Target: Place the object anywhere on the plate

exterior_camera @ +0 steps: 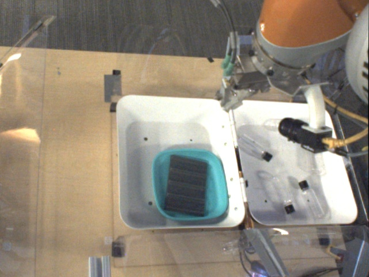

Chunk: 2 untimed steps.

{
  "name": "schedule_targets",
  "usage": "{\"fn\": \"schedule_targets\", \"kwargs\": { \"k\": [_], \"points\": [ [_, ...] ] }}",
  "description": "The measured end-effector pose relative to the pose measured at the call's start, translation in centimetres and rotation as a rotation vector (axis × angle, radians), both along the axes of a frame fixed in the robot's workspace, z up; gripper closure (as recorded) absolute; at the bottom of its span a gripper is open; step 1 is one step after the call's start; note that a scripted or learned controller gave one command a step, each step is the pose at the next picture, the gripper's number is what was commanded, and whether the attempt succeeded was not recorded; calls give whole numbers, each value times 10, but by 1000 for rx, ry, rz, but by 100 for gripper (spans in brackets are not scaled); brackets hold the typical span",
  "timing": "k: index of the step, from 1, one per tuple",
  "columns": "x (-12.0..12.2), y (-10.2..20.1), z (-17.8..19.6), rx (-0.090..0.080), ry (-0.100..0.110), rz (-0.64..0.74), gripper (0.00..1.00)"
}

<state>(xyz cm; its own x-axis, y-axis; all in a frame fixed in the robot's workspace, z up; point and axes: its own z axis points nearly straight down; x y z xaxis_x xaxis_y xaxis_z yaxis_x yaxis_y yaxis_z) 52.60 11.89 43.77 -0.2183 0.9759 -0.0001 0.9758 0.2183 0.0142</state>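
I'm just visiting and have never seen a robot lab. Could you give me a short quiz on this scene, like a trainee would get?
1. True or false: the dark ridged block lies on the teal plate.
2. Which bin holds the plate: A) the left bin, B) the right bin?
3. Fill in: the band on the arm is coloured ____.

Key: 1 true. 2 A. 3 orange. The gripper hangs over the far edge where the bins meet.

The bench (57,154) is viewed from above at a slant, fairly near; both white bins (130,154) are framed at lower centre.
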Motion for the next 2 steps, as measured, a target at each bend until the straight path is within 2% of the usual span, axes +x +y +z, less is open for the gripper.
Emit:
{"fn": "schedule_targets", "kwargs": {
  "k": [1, 2],
  "points": [
    [19, 17, -1, -3, 2, 179, 100],
    [14, 46, -1, -2, 3, 153, 100]
  ]
}}
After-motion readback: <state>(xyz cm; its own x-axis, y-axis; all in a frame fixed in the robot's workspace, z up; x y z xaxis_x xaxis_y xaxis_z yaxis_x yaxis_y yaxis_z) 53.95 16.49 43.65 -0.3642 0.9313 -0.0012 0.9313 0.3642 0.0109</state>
